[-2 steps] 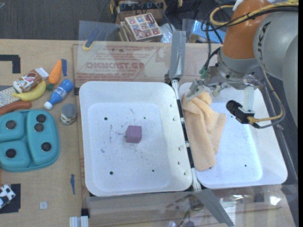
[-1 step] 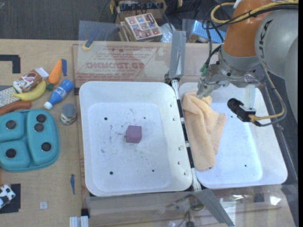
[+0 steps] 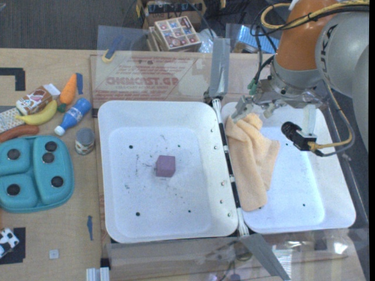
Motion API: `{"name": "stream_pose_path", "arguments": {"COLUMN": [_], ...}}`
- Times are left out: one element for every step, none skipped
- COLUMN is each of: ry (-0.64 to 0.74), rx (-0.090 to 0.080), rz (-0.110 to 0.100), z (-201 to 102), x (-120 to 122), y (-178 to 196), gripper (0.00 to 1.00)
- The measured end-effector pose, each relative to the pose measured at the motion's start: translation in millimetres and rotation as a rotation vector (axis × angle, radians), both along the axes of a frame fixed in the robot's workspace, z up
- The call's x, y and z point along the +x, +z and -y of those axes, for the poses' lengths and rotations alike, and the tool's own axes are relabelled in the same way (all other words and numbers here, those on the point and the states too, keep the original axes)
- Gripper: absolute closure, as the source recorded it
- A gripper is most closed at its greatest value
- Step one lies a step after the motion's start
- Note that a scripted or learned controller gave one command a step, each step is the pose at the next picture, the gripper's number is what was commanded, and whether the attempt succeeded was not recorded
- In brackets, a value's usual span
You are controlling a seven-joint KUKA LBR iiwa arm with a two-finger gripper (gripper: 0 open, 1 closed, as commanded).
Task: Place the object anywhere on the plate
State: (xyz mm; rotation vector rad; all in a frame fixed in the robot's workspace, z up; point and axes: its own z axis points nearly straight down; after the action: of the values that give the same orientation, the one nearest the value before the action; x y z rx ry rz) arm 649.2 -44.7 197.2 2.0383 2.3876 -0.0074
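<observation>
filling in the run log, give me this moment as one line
arm: over right bin | gripper: at top of yellow cloth | purple block: left bin, untouched

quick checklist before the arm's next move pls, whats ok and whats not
1. Something between the tool's fingers: cannot tell; the tool sits at the top edge of the yellow cloth, and the grip is hidden by the wrist.
2. Cloth location: ok to read; it lies in the right bin, draped along the bin's left side.
3. Purple block location: ok; it rests alone near the middle of the left bin, apart from the tool.
4. Plate to place on: cannot tell; I can't pick out a plate in either bin.
5. Path over the divider between bins: ok; nothing stands on it.
</observation>
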Motion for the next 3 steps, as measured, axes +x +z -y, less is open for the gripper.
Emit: {"name": "stream_pose_path", "arguments": {"ry": [0.002,0.001,0.003], "rx": [-0.002,-0.003,-0.005], "rz": [0.002,0.002,0.004], "z": [0.5,0.4,1.0], "x": [1.5,1.5,3.0], "y": [7.7,7.6,15.3], "gripper": [1.00,0.00,1.00]}}
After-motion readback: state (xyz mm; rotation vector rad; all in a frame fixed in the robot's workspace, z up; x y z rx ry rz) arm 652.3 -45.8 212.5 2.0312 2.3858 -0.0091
